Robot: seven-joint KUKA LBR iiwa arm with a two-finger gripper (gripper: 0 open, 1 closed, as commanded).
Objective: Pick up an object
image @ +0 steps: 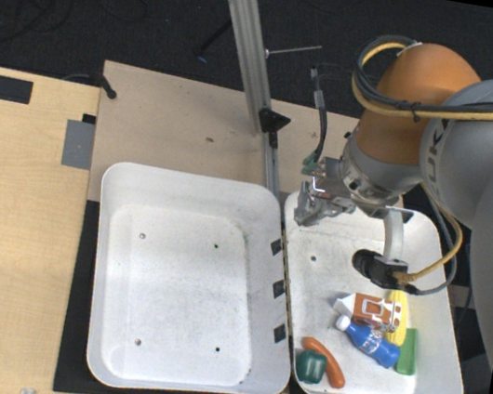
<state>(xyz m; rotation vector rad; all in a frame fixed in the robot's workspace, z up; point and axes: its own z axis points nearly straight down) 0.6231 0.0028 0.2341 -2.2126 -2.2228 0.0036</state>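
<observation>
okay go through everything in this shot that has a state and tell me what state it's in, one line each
Gripper: above the right bin's far-left corner, nothing seen held.
Left bin: flat on the bench.
Right bin: flat, holding the objects at its near end.
Blue bottle: lying on its side.
Orange-and-white box: lying flat, touching the bottle.
Green stick: lying along the right wall.
Orange piece: lying by the near rim.

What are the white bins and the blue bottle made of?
The bins look like hard white plastic: smooth, moulded, rounded corners, faint speckles. The blue bottle also looks like plastic, slightly shiny with a white cap, but it is too small to be sure.
</observation>
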